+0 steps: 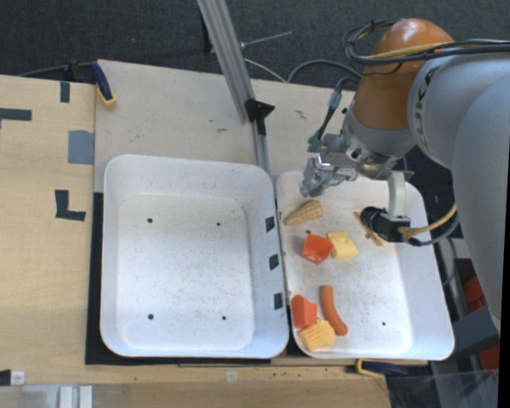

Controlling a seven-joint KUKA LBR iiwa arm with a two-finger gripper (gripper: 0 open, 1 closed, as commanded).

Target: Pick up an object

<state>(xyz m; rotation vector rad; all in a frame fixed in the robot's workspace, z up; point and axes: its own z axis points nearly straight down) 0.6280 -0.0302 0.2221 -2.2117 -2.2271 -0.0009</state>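
Observation:
In the right bin (402, 334) lie several small toy foods. A tan cone-shaped piece (304, 213) rests near the bin's far left corner. A red block (316, 248) and a pale yellow block (343, 246) sit side by side in the middle. Near the front are an orange-red sausage (333, 310), a second red piece (303, 311) and a yellow ridged piece (319, 334). My gripper (314, 183) hangs just above and behind the tan cone, with nothing seen held in it.
The left bin (184, 255) stands beside the right one, with black clips on the shared rim. A slanted metal pole (236, 70) rises behind the bins. A black and yellow cable fitting (389, 225) lies over the right bin's far side.

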